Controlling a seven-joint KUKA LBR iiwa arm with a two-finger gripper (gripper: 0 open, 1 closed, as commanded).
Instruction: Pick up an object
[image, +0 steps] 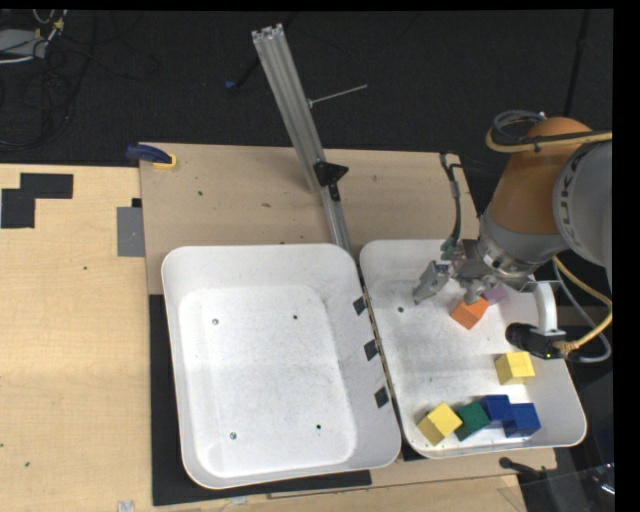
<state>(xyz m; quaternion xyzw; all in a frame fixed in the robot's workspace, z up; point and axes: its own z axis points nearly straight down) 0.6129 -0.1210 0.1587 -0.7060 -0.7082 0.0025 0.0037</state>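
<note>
Tool (455, 283) over right bin (425, 330) far edge, fingers spread, grasping nothing; orange block (468, 314) just beside it, tilted, corner pointing toward counter's near edge, no clear long axis

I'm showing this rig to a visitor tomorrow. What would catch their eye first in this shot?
Probably the grey arm's orange band at the upper right, with the gripper low over the right bin next to an orange block. Then the bright cluster along that bin's near edge: a yellow block, a green block and a blue block, with another yellow block further up.
</note>
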